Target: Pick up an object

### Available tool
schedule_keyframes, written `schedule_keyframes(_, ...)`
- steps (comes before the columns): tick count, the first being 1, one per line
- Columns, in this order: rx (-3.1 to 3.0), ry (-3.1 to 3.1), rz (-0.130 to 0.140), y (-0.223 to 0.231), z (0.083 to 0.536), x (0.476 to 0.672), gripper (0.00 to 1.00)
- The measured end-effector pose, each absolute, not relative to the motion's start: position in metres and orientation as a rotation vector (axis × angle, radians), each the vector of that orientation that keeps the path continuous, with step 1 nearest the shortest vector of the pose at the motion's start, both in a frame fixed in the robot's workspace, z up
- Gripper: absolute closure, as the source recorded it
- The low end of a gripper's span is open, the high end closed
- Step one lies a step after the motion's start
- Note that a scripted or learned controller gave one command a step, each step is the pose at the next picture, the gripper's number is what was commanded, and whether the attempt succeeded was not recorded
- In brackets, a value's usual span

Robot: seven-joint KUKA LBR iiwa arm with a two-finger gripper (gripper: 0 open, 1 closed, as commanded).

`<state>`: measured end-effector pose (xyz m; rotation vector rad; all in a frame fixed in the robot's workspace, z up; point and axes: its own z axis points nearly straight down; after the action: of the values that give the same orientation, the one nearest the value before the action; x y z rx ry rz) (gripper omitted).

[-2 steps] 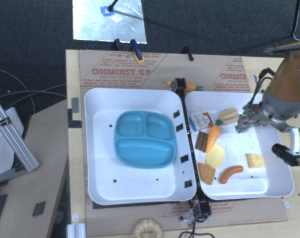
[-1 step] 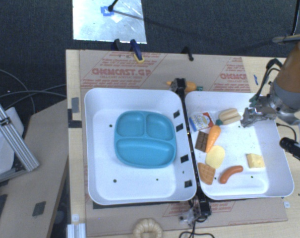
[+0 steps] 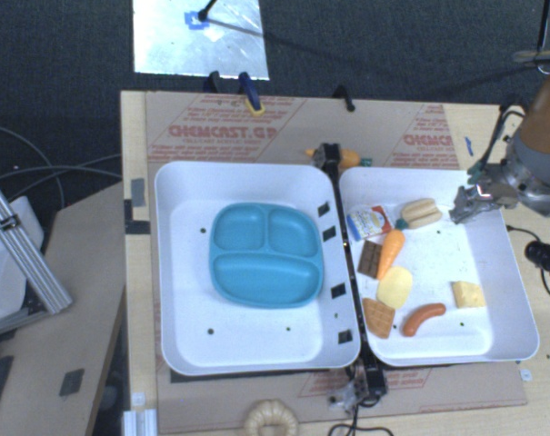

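One pincer [image 3: 464,205], grip state unclear, hovers just right of bun [image 3: 422,213], whose long axis runs left-right.

Tan surface [image 3: 84,243] bearing printed cardboard sheet [image 3: 284,121]; on that, two white bins side by side: left bin [image 3: 179,243], right bin [image 3: 506,284], touching along inner edges.

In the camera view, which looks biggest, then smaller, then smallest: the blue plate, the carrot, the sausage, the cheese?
1. blue plate, by far the biggest
2. carrot and sausage, about alike, too close to rank
3. cheese, the smallest
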<state>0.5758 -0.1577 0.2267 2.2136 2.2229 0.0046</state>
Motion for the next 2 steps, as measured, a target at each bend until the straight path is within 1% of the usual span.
schedule_keyframes(1, 2.210, 2.231, 0.004, -0.108, 0.219, 0.583, 1.00)
schedule_keyframes(2, 2.209, 2.233, 0.005, -0.051, 0.232, 0.581, 1.00)
